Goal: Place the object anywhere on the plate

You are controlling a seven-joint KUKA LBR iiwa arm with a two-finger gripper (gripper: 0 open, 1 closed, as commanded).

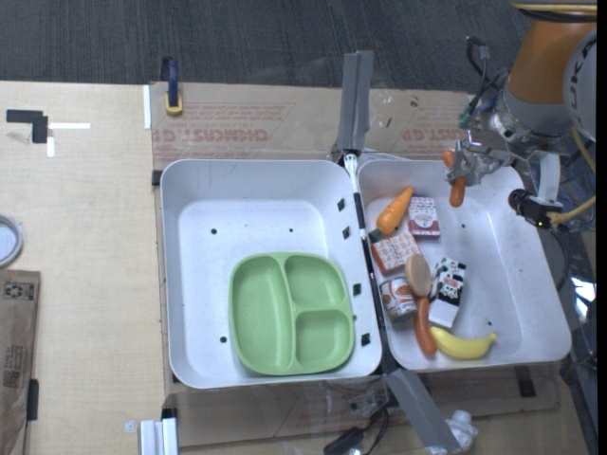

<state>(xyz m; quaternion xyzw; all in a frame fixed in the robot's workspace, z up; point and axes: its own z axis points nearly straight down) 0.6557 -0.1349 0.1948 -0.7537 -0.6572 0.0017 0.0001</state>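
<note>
A green plate with three compartments lies in the left bin, towards its front. My gripper hangs over the back of the right bin, near its far wall. It is shut on a small orange-red stick-shaped object, which dangles upright from the fingers above the bin floor. The plate is well to the left of the gripper, across the divider between the bins.
In the right bin lie a carrot, a red-and-white box, a packet, a wooden brush, a black-and-white carton, a sausage and a banana. A grey post stands behind the bins.
</note>
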